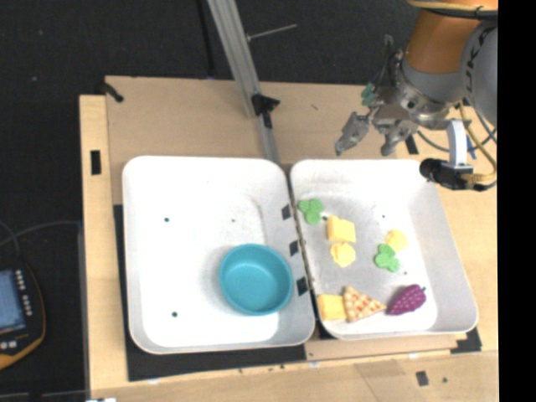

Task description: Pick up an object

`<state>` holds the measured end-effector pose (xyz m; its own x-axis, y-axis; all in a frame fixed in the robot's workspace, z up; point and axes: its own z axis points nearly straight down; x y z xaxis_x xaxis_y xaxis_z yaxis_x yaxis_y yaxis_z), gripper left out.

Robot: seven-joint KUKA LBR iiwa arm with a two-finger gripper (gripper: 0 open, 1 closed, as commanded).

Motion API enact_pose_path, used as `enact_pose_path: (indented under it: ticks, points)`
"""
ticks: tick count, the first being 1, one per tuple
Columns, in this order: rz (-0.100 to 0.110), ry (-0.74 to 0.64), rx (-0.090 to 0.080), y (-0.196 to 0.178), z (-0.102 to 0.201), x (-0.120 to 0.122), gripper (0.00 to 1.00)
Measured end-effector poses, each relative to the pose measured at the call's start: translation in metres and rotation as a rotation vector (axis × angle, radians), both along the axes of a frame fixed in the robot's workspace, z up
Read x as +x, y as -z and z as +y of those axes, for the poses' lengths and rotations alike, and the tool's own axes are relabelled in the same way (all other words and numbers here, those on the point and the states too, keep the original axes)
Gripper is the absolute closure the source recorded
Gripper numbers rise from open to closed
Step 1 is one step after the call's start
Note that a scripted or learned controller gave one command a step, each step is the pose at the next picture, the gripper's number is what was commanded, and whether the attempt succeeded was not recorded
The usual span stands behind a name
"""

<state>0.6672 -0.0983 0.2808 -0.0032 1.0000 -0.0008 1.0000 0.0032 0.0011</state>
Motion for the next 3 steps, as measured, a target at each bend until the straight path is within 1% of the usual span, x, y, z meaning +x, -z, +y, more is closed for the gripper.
enact_pose_path:
  ticks: [1,2,3]
  points:
    - [0.000,0.000,-0.001,0.000,0.000,0.000,0.00]
    - [0.005,0.004,-0.001,0.048,0.002,-0.010,0.00]
    - [0.007,0.004,-0.001,0.112,-0.003,-0.012,0.00]
